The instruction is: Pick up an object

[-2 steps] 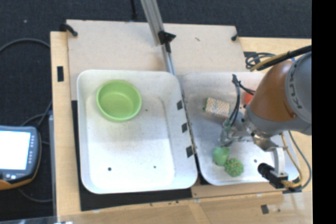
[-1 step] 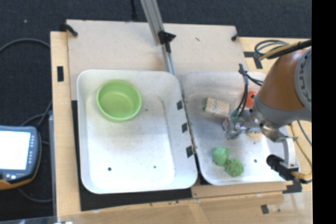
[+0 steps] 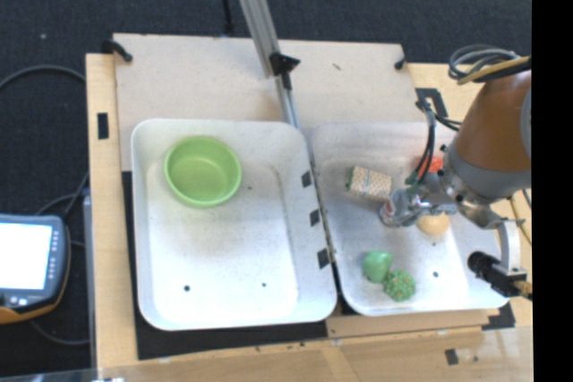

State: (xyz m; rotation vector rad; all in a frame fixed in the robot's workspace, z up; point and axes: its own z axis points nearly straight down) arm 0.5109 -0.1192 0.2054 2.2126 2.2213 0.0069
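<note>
My gripper [image 3: 397, 212] hangs low over the middle of the right bin [image 3: 349, 148], under the arm's orange band. A tan, speckled block [image 3: 369, 182] lies just up and left of it. A pale yellow rounded object [image 3: 433, 224] sits right beside the gripper on its right, partly hidden by the wrist. Two green items lie near the bin's front: a smooth one [image 3: 377, 264] and a bumpy one [image 3: 399, 284]. A small orange-red piece [image 3: 435, 164] peeks out behind the wrist. Nothing shows between the fingers.
The left bin [image 3: 224, 282] holds a light green bowl [image 3: 203, 172] at its back left. A slanted metal pole [image 3: 260, 13] rises from the bench behind the bins. A tablet [image 3: 27, 264] rests off the bench at the far left.
</note>
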